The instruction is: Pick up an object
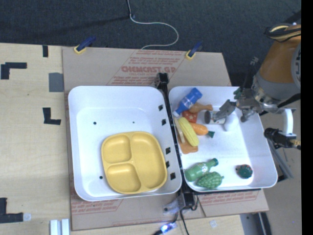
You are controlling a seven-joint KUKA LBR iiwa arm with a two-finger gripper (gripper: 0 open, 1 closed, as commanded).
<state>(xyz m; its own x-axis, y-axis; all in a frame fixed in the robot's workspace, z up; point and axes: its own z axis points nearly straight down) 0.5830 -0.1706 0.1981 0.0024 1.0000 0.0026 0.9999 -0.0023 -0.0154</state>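
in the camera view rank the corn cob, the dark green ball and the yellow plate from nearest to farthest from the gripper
From the gripper, over the right bin's upper part:
1. Corn cob: just to the view's left of it, in the same bin.
2. Dark green ball: toward the lower right corner of the right bin.
3. Yellow plate: across the divide, in the left bin.
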